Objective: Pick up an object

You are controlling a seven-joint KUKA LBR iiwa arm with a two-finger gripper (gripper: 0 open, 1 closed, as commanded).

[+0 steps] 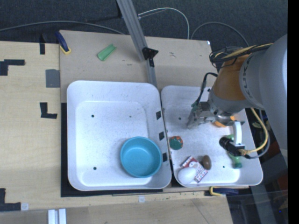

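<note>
Wooden bench (28, 139), two white bins (79, 97), dark carpet (46, 3) behind.

2 bins (74, 125), 1 blue bowl (140, 157)

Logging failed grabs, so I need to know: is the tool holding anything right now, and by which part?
It cannot be told. The tool is low over the right bin, apart from the teal ball, and nothing is visibly in its grip.

One camera looks down at a slant from above the bench (28, 101). Both white bins (84, 97) fit in frame.
</note>
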